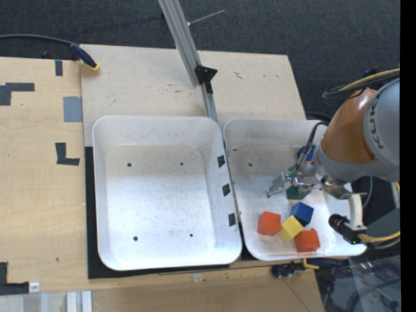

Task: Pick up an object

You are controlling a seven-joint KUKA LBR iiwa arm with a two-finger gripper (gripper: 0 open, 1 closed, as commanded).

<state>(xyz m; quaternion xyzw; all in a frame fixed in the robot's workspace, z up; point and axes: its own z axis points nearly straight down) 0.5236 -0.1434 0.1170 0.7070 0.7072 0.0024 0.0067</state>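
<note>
Grey arm (364, 142) bent over rt bin (260, 132), fingers (281, 186) just above blue block (303, 212), open/shut can't tell.

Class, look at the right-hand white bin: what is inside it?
Inside the right bin lie two orange blocks, a yellow block and a blue block. The gripper reaches in; the arm covers the bin's right side.

Single fixed camera above bench, angled down on both bins (224, 149)
</note>
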